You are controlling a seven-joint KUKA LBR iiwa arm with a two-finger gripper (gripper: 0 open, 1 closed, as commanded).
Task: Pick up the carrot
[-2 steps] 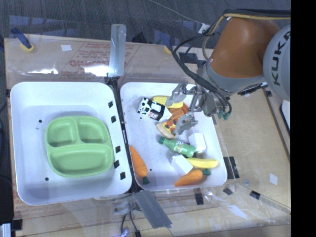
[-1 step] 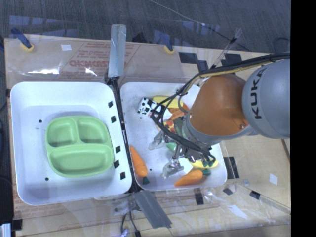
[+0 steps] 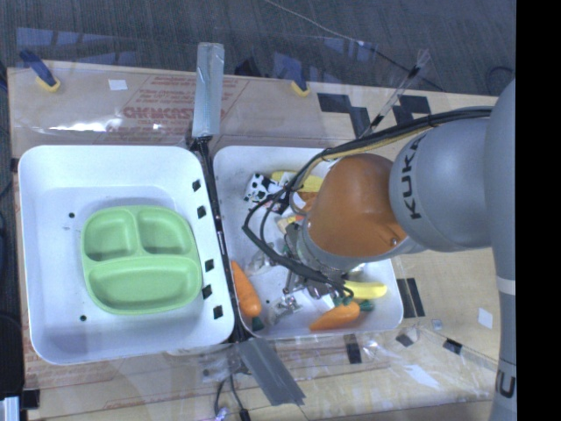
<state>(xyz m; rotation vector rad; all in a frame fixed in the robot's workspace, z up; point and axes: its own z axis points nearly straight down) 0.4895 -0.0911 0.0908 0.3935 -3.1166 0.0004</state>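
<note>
Two orange carrots lie in the right bin (image 3: 230, 169). One carrot (image 3: 245, 289) rests along the bin's left wall, near the front. The other carrot (image 3: 337, 316), with a green top, lies by the front wall. My gripper (image 3: 287, 303) hangs low over the bin floor between the two, under the orange wrist band (image 3: 351, 209). It is a short way right of the left carrot. The arm hides much of the bin's middle.
A yellow banana-like piece (image 3: 366, 289) lies just above the right carrot. A black-and-white toy (image 3: 255, 187) and a yellow item (image 3: 294, 181) sit at the bin's back. The left bin (image 3: 44, 182) holds a green divided plate (image 3: 138, 258).
</note>
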